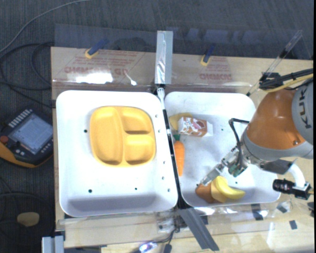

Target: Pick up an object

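dark grey carpet floor (31, 46) with loose cables (21, 62), teach pendant (22, 140) lying at left, light wooden bench (60, 67) under clear plastic sheeting (110, 62).

A robotics lab test cell: a plywood bench (284, 67) carries two shallow white bins (68, 141) set side by side, with clear plastic sheeting taped along the far edge. On dark carpet (21, 46) to the left lies an orange-rimmed teach pendant (23, 138) among loose cables. A grey-and-orange industrial arm (276, 125) reaches in from the right.
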Controlling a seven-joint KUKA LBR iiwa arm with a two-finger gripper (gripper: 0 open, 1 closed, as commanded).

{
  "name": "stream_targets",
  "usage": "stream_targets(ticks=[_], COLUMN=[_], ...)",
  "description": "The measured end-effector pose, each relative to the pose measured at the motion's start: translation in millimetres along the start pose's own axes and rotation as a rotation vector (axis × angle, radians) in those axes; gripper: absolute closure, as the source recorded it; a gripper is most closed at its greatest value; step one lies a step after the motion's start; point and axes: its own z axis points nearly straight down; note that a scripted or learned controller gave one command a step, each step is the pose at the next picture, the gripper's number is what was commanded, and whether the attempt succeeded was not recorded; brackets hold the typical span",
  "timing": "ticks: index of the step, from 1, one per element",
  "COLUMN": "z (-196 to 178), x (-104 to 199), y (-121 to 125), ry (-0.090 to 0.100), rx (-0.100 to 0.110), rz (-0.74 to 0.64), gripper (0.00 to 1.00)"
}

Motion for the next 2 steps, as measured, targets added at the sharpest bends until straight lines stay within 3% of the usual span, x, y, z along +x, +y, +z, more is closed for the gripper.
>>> stream_targets(ticks=[1,2], z=[-29,-59], x=[2,-68], y=[2,47], ry=[0.001,0.000], rx=[-0.001,0.002], rz=[0.241,0.465], gripper=[0.00,0.00])
